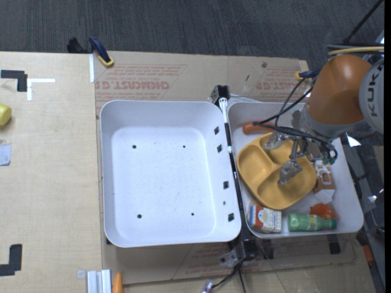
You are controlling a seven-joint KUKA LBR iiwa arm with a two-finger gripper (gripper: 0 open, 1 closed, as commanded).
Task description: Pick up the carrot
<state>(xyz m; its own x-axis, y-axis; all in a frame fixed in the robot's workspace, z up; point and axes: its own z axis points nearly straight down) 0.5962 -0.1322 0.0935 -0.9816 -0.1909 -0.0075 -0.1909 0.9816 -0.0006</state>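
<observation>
The carrot (pixel 251 127) is a slim orange stick lying near the far left corner of the right bin (pixel 348 182). Its right end runs under the black cables and the rim of a yellow divided plate (pixel 264 171). My gripper (pixel 282 158) hangs over the plate, to the right of the carrot and nearer the camera. Its two metal fingers (pixel 289 171) stand apart, open, with only the plate beneath them. The orange wrist band (pixel 338 90) sits above the bin's far right.
Along the right bin's near wall lie a small labelled pouch (pixel 266 218), a green bottle (pixel 310 223) and an orange-red item (pixel 323 210). The left bin (pixel 110 163) adjoins on the left. A yellow object (pixel 4 115) rests at the bench's far left.
</observation>
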